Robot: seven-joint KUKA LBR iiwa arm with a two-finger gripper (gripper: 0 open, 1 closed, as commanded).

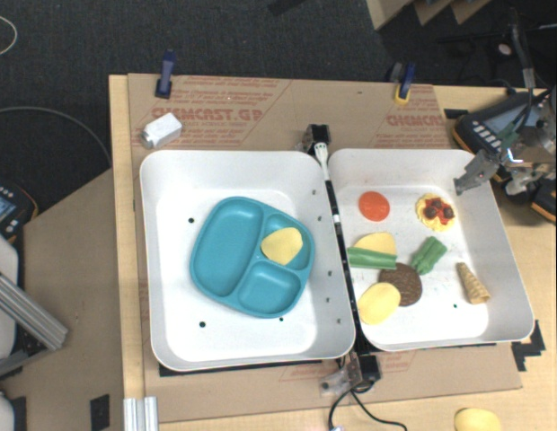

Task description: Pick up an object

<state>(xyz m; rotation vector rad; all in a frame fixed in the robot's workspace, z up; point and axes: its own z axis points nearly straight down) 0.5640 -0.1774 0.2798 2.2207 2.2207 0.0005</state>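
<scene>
Toy food fills the right bin [503, 268]: I see a flat red disc [375, 206], ridged cone [474, 283] and brown patty [404, 283]. Left of that bin, a glossy teal tray [226, 257] holds a yellow piece [282, 245]. Gripper [476, 171] at that bin's far right corner; I cannot tell its state.

The two white bins [171, 330] look like smooth moulded plastic with a soft sheen; the teal divided plate [229, 263] in the left one is plastic too, evenly matt (its ridges catch a little light); the yellow piece [282, 245] lying in it looks smooth and slightly waxy. Under the bins sits a brown cardboard sheet [260, 110], dull and papery, with faded red print; the bench [81, 268] beneath looks like pale, matt board. In the right bin, the toy foods look like plastic: the red disc [375, 206] smooth; the brown round [404, 283] rougher; the cone [474, 283] ribbed. The gripper [472, 176] looks like dull grey metal.
</scene>
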